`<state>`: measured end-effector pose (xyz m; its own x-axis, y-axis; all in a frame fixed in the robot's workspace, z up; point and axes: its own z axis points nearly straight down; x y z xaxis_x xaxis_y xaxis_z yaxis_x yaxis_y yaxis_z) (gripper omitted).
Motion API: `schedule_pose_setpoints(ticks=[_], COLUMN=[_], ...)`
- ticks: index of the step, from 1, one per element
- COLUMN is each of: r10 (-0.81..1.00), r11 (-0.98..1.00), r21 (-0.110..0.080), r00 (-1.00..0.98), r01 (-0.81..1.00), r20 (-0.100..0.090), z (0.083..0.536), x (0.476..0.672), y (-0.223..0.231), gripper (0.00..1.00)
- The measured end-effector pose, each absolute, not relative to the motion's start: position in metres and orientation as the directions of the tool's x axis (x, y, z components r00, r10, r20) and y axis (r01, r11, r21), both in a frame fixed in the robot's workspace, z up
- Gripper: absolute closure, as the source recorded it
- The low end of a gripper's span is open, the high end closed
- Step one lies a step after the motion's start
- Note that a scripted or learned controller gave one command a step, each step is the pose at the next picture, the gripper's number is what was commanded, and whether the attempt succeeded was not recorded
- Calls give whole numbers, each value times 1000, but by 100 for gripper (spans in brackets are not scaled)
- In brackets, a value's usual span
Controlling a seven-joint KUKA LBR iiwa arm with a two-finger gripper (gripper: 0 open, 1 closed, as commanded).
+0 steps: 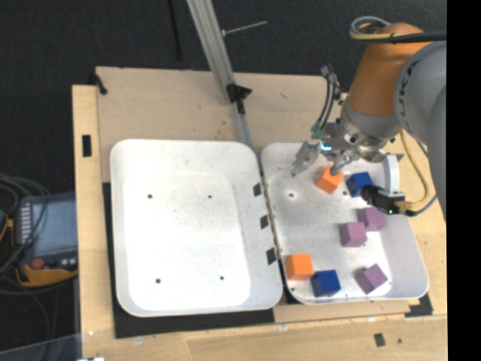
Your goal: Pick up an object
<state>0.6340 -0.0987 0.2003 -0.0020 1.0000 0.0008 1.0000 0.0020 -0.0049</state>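
Observation:
The right bin (310, 218) holds several small blocks. An orange block (328, 180) lies near its back, with a blue block (359, 182) just to its right. My gripper (319, 165) hangs over the back of this bin, fingers spread open. One finger (302, 159) stands left of the orange block and the other sits just above the block's top edge. Nothing is between the fingers. Two purple blocks (370, 218) (352, 234) lie mid-right. Another orange block (301, 265), a blue block (325, 282) and a purple block (370, 277) sit along the front.
The left bin (188, 224) lies beside the right one, with small clips along the shared edge. A slanted aluminium strut (214, 43) rises from the back of the bench. A pendant with a screen (45, 232) sits off the left side.

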Motion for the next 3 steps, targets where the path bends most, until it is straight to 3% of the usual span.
schedule_pose_setpoints(ticks=[1,3], r10=[1000,1000], r11=[2,2], r21=[1,-4], r00=[-2,-2], r01=[1000,1000], r20=[1,-2], z=[203,102], x=[635,640], y=[-99,-100], gripper=[0,0])
